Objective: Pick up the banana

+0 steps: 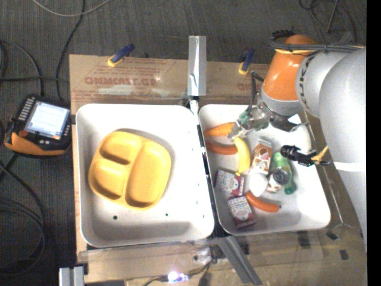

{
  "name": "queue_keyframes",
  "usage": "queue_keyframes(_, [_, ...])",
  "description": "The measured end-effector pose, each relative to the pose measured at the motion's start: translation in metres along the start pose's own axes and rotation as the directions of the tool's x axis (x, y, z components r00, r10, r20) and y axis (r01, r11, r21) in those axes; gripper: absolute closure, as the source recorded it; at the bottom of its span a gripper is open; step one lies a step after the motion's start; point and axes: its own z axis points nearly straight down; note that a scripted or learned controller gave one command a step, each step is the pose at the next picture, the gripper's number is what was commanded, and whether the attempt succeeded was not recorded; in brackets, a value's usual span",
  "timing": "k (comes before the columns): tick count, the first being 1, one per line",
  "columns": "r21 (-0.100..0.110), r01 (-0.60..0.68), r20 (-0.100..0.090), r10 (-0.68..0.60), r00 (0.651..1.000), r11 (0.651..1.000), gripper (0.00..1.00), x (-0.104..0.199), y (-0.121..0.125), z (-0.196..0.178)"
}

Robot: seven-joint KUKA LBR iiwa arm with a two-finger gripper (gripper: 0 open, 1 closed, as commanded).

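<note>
The banana [242,154] is a short, bright yellow fruit, gently curved, lying in the right bin [309,210] with its upper tip near the bin's far left part and its body running down toward the middle of the heap. Its upper end sits against an orange carrot-like toy [219,138] that lies curled beside the bin's left wall.

The gripper [249,121] hangs over the far part of the right bin, just above and slightly right of the banana's upper tip, close enough that the tool's lower end overlaps the fruit's tip in this view. Whether its fingers are spread or closed cannot be told from this angle, and nothing is seen held between them.

One banana is in sight. Around it in the right bin lie two small dark red cartons [230,182], one below the other; one tall printed carton [261,157] just right of the banana; one white rounded object [258,184]; one green bottle [282,170]; and one orange sausage-shaped toy [262,204] near the front. The carrot-like toy counts as one.

The left bin [107,228] holds a single yellow compartment tray [130,168] with three hollows, lying tilted near its middle. There are two white bins side by side, touching along their inner walls.
</note>
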Motion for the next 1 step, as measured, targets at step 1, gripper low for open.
queue_keyframes(1, [0.01,-0.144,-0.006,0.144,0.99,0.99,1.0,0.0771,0.0412,-0.1081])
